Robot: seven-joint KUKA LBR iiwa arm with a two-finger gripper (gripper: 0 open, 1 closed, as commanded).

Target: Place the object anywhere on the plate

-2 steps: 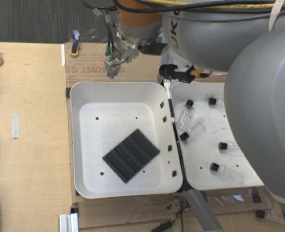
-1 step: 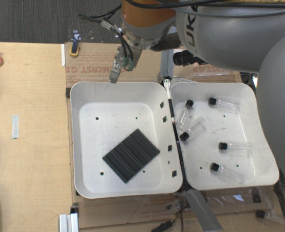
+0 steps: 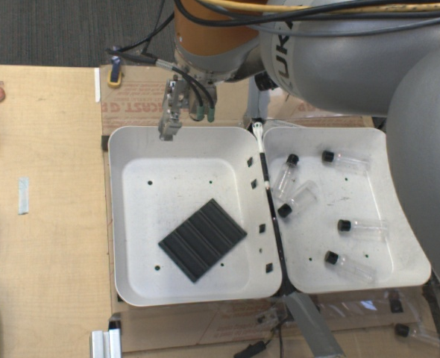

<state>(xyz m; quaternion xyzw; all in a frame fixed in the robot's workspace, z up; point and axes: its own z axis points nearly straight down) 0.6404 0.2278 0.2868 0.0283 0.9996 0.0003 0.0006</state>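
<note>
1 plate, claw perhaps empty

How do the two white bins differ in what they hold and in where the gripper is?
The left bin holds one flat black ridged plate, lying askew; the right bin holds about five clear vials with black caps, scattered on their sides. The gripper hangs over the left bin's far rim, well away from the right bin. Both bins are shallow, white and similar in size.
</note>
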